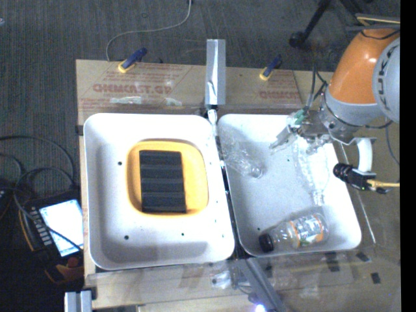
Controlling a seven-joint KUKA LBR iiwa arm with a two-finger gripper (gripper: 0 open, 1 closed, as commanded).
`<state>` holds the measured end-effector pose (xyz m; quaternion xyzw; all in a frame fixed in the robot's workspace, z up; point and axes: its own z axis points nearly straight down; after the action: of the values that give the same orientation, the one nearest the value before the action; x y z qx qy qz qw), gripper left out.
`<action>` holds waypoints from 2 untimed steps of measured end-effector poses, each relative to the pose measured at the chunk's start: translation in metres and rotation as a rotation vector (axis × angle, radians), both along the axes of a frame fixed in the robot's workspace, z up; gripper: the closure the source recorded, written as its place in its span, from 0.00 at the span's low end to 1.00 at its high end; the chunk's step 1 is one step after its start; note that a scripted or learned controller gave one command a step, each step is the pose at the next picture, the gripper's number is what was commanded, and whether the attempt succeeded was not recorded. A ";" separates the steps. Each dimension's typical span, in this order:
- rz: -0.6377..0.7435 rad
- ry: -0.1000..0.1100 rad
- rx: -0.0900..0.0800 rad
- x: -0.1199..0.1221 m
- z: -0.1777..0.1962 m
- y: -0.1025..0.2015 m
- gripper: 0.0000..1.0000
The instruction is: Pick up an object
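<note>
Arm [364, 77] in from the right, orange band up, wrist bent down over the upper right corner of the right bin [338, 239]. Tool [300, 130] low above that bin's floor, just inside its far rim; whether open or closed, cannot tell from this slant.

Two white bins side by side on the bench [143, 90]. Left bin [104, 194]: one yellow tray [133, 174] with one black ridged block [161, 181] lying in it. Right bin: one clear bottle [296, 233] with a dark cap and orange label, flat on its side near the front rim, well apart from the tool; one crumpled clear wrapper [242, 159] near the left wall; one more clear plastic piece [311, 174] just below the tool. Two yellow-and-blue clamps [132, 59] on the bench's far edge.
</note>
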<state>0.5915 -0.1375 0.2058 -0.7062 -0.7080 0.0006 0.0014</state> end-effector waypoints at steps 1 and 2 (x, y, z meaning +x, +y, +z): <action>-0.207 -0.002 -0.006 0.050 0.084 -0.080 0.00; -0.411 -0.001 -0.006 0.077 0.132 -0.079 0.00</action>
<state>0.6684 -0.2161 0.3382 -0.8359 -0.5488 0.0020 -0.0012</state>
